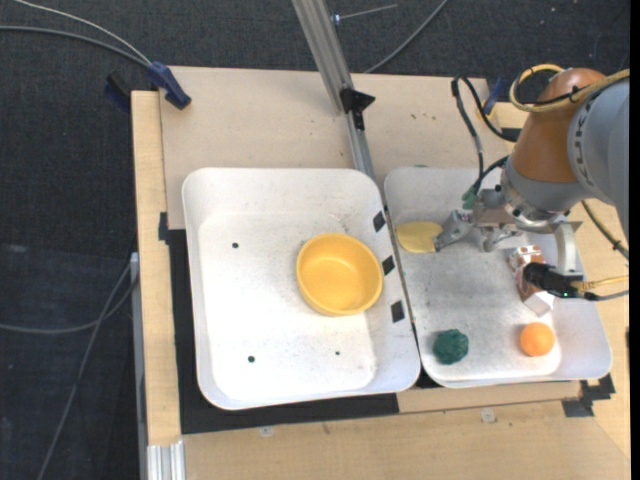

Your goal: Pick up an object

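In the right bin (pixel 480 308), a pale yellow flat object (pixel 418 236) lies at the left wall. A dark green lump (pixel 450 345) and an orange ball (pixel 537 339) sit near the front wall. A small brown and white object (pixel 528 271) lies toward the right side. My gripper (pixel 472 238) hangs low over the bin's upper half, just right of the pale yellow object. It is open, one finger close to that object's right edge, and nothing shows between the fingers.
A yellow bowl (pixel 339 272) stands upright in the left bin (pixel 240 298). A metal pole (pixel 330 63) slants down to the gap between the bins. Cables trail off the arm at the right. Bare wooden bench surrounds both bins.
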